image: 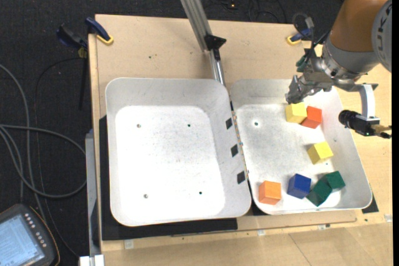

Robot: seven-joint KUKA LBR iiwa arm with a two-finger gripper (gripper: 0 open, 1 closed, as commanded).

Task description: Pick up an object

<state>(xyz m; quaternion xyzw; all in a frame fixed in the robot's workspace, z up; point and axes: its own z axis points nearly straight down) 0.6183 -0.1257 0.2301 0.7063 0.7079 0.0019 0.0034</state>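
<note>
My gripper (295,96) hangs over the back of the right bin (274,140), just above a yellow block (295,113) that touches a red-orange block (312,116). Nothing shows between the fingers. Further forward in the same bin lie a second yellow block (320,151), an orange block (270,192), a blue block (299,185) and two dark green blocks (327,186) close together at the front right corner.
The left bin (124,103) stands beside the right one, their rims meeting at the middle. A slanted metal pole (190,0) rises from behind the bins. Blue-and-yellow clamps (98,31) grip the bench's back corners.
</note>
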